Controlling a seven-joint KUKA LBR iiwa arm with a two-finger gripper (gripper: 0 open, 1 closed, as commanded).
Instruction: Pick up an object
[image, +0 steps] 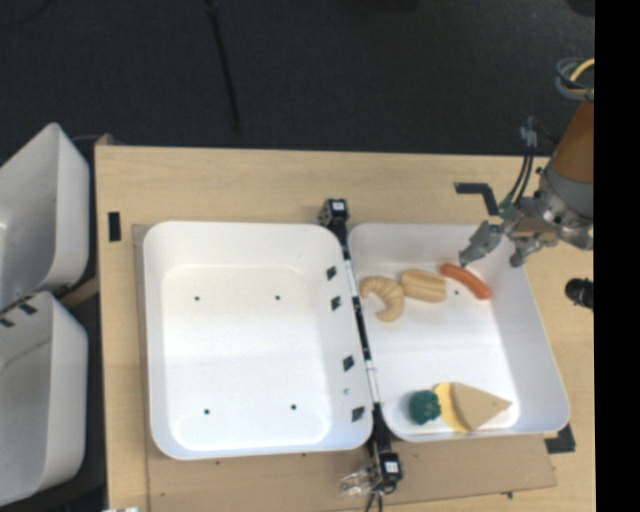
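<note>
In the right bin (530, 340) lie a tan croissant (384, 296), a pale bread roll (424, 285) and an orange-red sausage (467, 281) near the back. A green lump (424, 406) and a yellow cheese wedge (476, 406) sit at the front. My gripper (499, 247) hangs over the bin's back right corner, open, with nothing between its fingers. Its left fingertip (474, 250) is just above and behind the sausage's near end.
The left bin (240, 340) adjoins the right one along a hinge-like divider with black clips (352, 330). The wooden bench (250, 180) surrounds both. White containers (35, 300) stand off the bench at the far left. Cables run along the arm at right.
</note>
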